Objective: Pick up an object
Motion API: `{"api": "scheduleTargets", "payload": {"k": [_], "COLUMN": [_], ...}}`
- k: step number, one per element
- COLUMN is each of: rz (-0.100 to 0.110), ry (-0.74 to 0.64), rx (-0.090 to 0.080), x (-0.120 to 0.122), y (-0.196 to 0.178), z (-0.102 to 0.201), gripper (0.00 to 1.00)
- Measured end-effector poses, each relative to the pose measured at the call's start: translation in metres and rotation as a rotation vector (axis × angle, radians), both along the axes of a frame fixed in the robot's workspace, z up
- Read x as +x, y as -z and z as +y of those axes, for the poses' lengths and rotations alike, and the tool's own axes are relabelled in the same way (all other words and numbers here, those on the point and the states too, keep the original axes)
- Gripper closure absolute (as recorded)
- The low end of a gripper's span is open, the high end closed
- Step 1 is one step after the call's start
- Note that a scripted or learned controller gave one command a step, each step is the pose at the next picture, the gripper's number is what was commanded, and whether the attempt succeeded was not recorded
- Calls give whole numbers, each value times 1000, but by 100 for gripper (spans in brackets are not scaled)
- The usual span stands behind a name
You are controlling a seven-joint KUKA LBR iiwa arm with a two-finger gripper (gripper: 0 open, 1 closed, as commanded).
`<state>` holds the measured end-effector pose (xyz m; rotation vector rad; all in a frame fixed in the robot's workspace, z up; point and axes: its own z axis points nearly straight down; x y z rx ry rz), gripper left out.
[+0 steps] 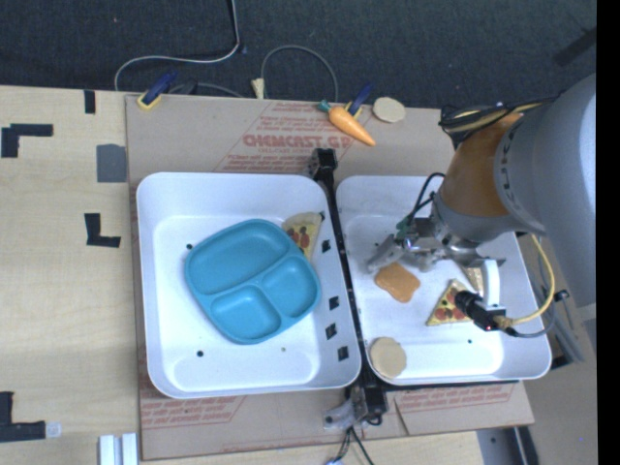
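Toast piece [397, 283] in right bin [518, 361], one, touching gripper [405, 250]; pincer state unclear. Two pizza slices [447, 306] [303, 230], two round crackers [388, 356] [389, 110], one carrot [350, 124], one blue plate [252, 279]. Fingertips hard to distinguish.

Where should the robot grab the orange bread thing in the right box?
Best guess: come straight down and pinch the orange bread piece across its narrower sides. It lies flat on the right bin floor with bare space around it, and the hand hangs just above.
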<state>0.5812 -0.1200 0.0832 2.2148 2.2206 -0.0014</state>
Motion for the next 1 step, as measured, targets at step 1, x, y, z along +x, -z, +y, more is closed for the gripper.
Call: {"api": "scheduleTargets", "payload": {"k": [1], "rz": [-6], "ry": [2], "rx": [0], "x": [-34], "y": [-4], "z": [9], "gripper": [0]}}
